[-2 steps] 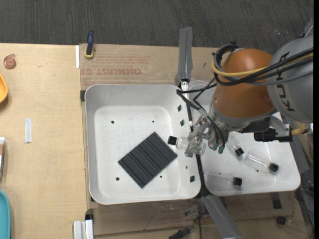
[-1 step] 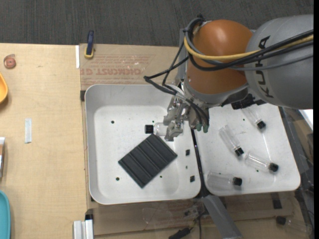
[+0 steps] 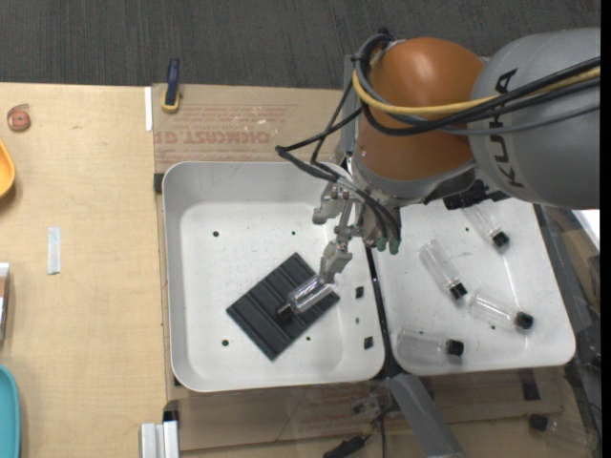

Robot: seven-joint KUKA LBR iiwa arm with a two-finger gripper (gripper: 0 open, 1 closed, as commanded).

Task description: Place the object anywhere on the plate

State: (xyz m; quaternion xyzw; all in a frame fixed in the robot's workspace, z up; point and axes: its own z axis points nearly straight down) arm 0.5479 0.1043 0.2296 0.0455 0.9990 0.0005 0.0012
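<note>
Vial (image 3: 307, 296): we see it lying on the dark ribbed plate (image 3: 270, 311) in the left bin (image 3: 191, 284).
Gripper (image 3: 331, 263): just above the vial; spread undeterminable (blurred).
Risk: we judge the vial may roll off.

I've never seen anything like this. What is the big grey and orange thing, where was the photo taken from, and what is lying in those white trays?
The big grey and orange thing is a robot arm, reaching in from the right. At its tip is a small two-finger gripper for picking things up. The photo comes from one fixed camera above the bench, looking down at a slant.

Two shallow white trays sit side by side. The left tray holds a dark ribbed plate, and a small clear tube lies on it, right under the gripper's tip. I cannot tell whether the gripper is gripping the tube or not. The right tray holds several more clear tubes with black caps, lying loose.
</note>
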